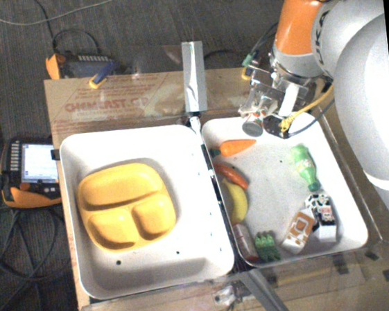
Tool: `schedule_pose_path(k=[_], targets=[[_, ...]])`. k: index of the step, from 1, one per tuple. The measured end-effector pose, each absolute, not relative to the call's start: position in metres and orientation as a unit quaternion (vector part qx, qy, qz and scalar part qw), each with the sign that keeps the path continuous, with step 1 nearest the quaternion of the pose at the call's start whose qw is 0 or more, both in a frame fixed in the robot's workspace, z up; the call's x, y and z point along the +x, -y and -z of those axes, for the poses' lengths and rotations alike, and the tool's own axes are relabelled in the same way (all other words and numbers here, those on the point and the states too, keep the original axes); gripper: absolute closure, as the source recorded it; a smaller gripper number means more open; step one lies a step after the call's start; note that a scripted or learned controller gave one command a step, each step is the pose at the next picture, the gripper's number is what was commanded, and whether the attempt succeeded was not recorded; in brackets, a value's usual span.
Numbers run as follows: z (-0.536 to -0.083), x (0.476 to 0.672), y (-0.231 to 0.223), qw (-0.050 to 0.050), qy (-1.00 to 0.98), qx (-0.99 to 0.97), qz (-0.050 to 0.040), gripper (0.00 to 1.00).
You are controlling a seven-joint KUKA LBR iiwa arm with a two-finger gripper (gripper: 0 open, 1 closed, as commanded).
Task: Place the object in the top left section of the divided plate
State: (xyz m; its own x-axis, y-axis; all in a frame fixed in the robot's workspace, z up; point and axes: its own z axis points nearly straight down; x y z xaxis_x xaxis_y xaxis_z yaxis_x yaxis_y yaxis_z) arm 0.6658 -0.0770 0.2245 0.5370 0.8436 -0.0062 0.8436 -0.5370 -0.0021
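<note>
2 white bins sit side by side on the bench: the left bin [82, 269] holds the yellow divided plate [126, 205], and the right bin [350, 234] holds the clutter. The task never names its object, and from where I stand the gripper [258, 114] hangs over the far rim of the right bin, nearest the orange carrot [237, 147], so my guess is that one. I cannot tell how the jaws stand; nothing shows between them.

The carrot looks like hollow toy plastic: light, stiff, smooth and tapered, so likely to squirt out if pinched near the tip. I would take it across the thick middle. Beside it lie a red pepper [231, 175], a yellow banana [237, 202], a green bottle [305, 166] and a small milk carton [321, 215]. The plate's top left section [113, 179] has nothing in it.
</note>
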Motion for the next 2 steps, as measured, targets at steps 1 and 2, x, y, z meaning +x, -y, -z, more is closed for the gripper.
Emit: schedule_pose_path(k=[1,2], targets=[[-0.225,0.652,0.055,-0.002,-0.426,0.905,0.0025,1.00],[-0.257,0.593,0.062,-0.001,-0.313,0.950,0.0030,1.00]])
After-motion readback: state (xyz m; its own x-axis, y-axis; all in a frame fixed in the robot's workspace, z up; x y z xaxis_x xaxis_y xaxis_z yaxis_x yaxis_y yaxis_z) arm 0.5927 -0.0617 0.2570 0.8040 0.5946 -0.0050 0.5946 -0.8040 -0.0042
